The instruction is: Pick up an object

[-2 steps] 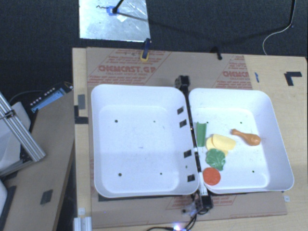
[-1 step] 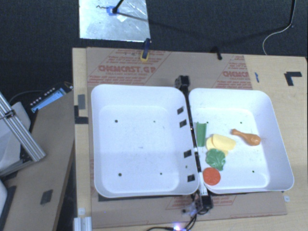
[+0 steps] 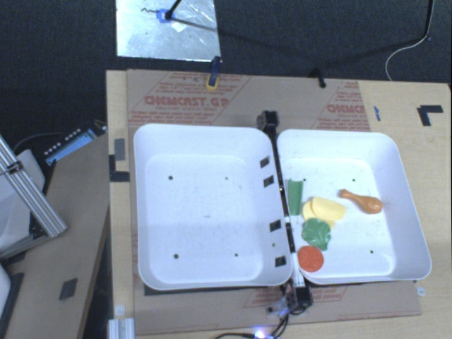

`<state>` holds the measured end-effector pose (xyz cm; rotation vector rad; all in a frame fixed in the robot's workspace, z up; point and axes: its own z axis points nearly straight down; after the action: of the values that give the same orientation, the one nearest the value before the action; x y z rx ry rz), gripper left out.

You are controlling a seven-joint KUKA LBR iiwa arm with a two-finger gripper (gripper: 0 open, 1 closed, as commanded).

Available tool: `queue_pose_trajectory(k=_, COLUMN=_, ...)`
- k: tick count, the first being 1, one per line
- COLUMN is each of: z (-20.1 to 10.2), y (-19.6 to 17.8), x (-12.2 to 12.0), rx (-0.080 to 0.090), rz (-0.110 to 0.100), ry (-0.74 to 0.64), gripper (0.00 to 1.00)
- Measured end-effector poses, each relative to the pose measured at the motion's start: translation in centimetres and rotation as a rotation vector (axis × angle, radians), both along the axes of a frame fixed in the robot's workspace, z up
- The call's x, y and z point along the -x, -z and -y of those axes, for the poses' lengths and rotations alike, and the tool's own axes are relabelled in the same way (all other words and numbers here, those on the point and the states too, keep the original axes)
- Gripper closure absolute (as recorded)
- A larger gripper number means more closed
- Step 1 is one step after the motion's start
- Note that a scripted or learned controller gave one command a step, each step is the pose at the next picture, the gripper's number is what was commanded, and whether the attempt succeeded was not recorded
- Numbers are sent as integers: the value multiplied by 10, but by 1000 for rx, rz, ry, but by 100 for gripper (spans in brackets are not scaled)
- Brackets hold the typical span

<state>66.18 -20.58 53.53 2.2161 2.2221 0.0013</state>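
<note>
**A:** Going left to right, what does the bench hold?

**B:** The left bin (image 3: 205, 203) comes first, a shallow white tray with a few dark dots on its floor. Beside it, sharing the middle divider, sits the right bin (image 3: 395, 189), and everything worth picking lies there, crowded toward its 9 o'clock side.

**A:** Which pieces, exactly?

**B:** Nearest the divider there is a thin green strip (image 3: 295, 195). Just at its 4 o'clock lies a yellow piece (image 3: 325, 209), touching or nearly touching the strip. At 6 o'clock from the yellow piece sits a leafy green piece (image 3: 316, 232), and below that again a red round piece (image 3: 311, 258), close to the bin's near wall. Off at 3 o'clock from the yellow piece, a little apart, rests an orange-brown drumstick shape (image 3: 361, 201).

**A:** So how far along is the pick?

**B:** By the look of it, nothing is done. All five things lie flat on the bin floor, none raised. Choosing one, descending, closing on it and lifting all remain.

**A:** And the pincer?

**B:** One cannot tell whether it is spread or pressed together, and nothing is seen pinched. The drumstick, standing clear of the others, looks the easiest target; the clustered pieces risk a crowded grasp.
</note>
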Motion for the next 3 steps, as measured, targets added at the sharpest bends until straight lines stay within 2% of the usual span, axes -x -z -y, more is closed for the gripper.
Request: queue_pose_trajectory(k=3, z=0, y=0, x=-7, rx=0, rz=0, ry=-3, gripper=100)
